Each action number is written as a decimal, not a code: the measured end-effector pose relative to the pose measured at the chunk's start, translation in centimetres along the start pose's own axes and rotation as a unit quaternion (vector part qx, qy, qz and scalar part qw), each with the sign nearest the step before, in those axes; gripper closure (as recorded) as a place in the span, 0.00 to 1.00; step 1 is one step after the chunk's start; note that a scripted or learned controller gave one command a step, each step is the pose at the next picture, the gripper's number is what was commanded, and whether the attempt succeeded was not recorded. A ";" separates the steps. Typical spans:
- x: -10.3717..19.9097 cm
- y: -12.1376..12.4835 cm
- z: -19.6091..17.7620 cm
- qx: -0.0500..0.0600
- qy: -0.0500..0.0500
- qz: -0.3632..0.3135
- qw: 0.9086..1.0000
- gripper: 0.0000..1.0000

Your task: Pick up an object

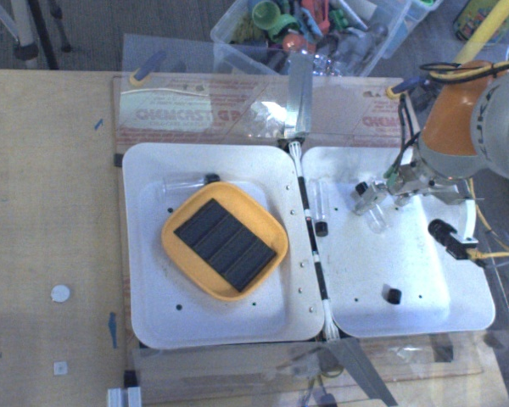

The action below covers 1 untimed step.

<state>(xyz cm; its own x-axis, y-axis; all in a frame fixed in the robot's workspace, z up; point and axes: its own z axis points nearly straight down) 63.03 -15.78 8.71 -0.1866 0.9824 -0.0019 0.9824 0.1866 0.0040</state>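
My gripper [369, 195] hangs low over the upper middle of the right bin [458, 312]. A small clear object [375, 220] lies just below it on the bin floor; whether they touch I cannot tell. A clear tube with a black cap [319, 207] lies along the right bin's left wall. Near this bin's front sits a small black piece [393, 295]. In the left bin [144, 295] rests a yellow square dish with a dark ribbed panel [225, 240], and behind it another clear tube with a black end [187, 182].
A metal divider [310, 227] separates the two bins. Behind them stands a taped cardboard sheet [204, 108] and a clear box of colourful toys [322, 15]. The arm's orange band [454, 117] rises at the right.
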 end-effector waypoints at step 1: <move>0.1 0.2 -1.2 -0.003 -0.001 -0.002 1.000 1.00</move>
<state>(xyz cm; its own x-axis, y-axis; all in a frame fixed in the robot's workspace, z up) 63.24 -15.65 9.93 -0.1900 0.9818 -0.0045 0.9817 0.1900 0.0094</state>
